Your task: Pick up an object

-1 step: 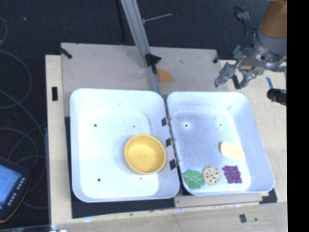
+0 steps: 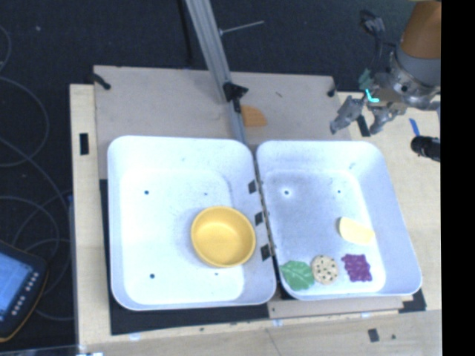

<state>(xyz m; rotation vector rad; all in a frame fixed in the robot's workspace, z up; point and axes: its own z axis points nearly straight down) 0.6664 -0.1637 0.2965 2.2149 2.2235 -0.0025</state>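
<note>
My gripper [image 2: 361, 120] hangs above the far right corner of the right bin [image 2: 312, 162], its two grey fingers spread apart with nothing between them. In the right bin's near part lie a pale yellow piece [image 2: 356, 231], a purple grape bunch [image 2: 357, 267], a round cookie [image 2: 323, 269] and a green leafy piece [image 2: 297, 274]. A yellow bowl [image 2: 223, 236] sits upright in the left bin [image 2: 148, 169], close to its near right side.
A slanted metal post [image 2: 210, 47] rises from behind the gap between the bins. A small orange object [image 2: 253, 116] lies on the bench behind the bins. Cables and a screen [image 2: 15, 288] lie on the floor at the left.
</note>
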